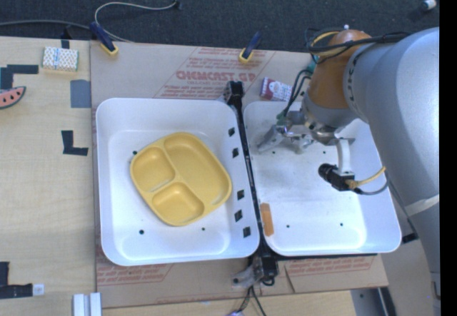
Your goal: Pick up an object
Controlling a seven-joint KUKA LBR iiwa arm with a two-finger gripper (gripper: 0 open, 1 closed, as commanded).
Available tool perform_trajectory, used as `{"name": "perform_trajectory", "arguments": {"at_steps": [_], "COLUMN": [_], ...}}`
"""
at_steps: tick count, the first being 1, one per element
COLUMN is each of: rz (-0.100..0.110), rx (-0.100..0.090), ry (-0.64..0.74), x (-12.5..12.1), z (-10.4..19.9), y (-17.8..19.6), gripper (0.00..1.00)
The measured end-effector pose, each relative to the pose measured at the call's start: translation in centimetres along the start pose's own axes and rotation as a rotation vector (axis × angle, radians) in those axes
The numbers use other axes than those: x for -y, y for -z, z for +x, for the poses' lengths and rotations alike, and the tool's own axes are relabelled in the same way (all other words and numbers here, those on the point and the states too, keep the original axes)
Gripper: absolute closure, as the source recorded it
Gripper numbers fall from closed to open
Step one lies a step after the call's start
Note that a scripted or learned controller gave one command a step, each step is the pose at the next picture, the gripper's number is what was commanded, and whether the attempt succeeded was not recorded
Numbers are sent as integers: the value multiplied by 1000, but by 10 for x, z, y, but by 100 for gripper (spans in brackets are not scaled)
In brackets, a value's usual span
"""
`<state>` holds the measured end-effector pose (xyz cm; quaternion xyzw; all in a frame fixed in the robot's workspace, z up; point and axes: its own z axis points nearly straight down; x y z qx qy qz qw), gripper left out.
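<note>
Reaching in from the right, grey arm (400,115) hangs over right bin (335,232), wrist bent down toward its far-left corner. Left bin (118,236) holds yellow divided plate (180,177) lying flat mid-bin, well apart from arm. Hand (275,138) sits low near the divider; grip state can't tell. Small orange piece (266,218) lies near-left in right bin, probably the closest target.

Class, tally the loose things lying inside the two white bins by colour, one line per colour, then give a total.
Yellow: 1, the divided tray in the left bin
Orange: 1, the small piece in the right bin
Total: 2
</note>
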<state>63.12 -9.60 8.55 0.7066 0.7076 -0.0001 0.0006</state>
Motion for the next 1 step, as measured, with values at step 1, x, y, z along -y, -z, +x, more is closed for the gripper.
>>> {"name": "perform_trajectory", "arguments": {"at_steps": [1], "rz": [-2], "rx": [1], "ry": [1], "x": [0], "z": [0], "y": [10], "gripper": [100]}}
